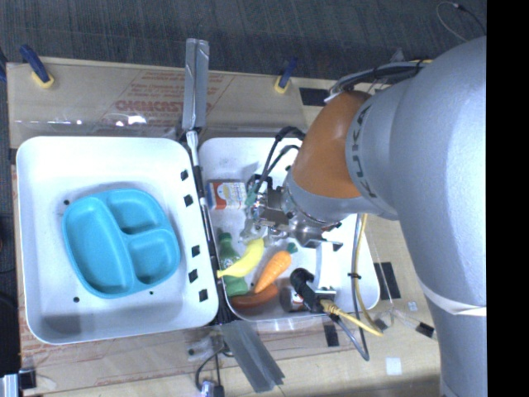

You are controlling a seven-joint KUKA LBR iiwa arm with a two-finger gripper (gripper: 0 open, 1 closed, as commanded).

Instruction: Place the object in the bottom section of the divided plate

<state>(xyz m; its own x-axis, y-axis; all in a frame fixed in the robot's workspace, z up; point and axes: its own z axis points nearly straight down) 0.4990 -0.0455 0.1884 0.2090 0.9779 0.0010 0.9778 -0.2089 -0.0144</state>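
Arm reaching in over the right bin [364, 279], wrist hanging low above the clutter there. Gripper [266, 220] sitting at the heap's upper edge, partly masked by its own cabling; cannot tell whether it is released or clenched, and nothing is visibly caught in it. Pile in this bin: a yellow banana [245, 260] lying aslant, an orange carrot [273, 270] just beside it and touching, a green piece [225, 244] toward the bin's left wall, a small carton [228, 193] nearer the far side, a brown bowl-like item [248, 300] at the near edge. Which of these is the intended object is not clear; banana and carrot are lying closest under the gripper. Blue divided plate [120, 240] resting in the middle of the left bin [33, 222], its sections bare. Judgement: work is sitting at the pick stage, transfer not begun. Next move is calling for a clean grasp on one item without dragging neighbours, then a lift clearing the wall between bins and a carry to the plate's bottom section.
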